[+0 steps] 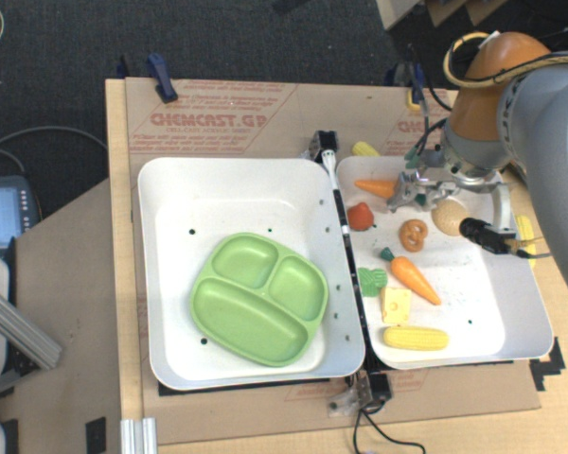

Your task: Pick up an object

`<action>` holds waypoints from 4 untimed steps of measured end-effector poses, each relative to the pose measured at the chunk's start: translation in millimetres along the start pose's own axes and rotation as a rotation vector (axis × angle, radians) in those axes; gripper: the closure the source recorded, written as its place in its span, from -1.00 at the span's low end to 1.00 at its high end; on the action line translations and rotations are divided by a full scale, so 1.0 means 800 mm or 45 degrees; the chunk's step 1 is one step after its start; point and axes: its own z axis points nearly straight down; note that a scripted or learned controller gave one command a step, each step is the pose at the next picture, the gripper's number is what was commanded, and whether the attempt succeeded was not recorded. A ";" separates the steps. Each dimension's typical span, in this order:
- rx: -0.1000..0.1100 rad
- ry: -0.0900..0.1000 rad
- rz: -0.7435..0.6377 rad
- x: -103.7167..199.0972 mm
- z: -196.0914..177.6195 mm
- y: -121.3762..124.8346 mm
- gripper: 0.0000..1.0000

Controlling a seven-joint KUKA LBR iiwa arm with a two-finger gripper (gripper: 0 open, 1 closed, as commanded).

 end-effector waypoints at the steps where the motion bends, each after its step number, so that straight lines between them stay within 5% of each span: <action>1: -0.040 0.005 -0.005 0.108 -0.125 -0.060 1.00; 2: -0.033 0.002 0.003 0.102 -0.117 -0.059 -1.00; 3: -0.046 0.000 0.003 0.054 -0.012 0.004 -1.00; 4: -0.041 -0.005 0.011 -0.038 0.006 0.008 -1.00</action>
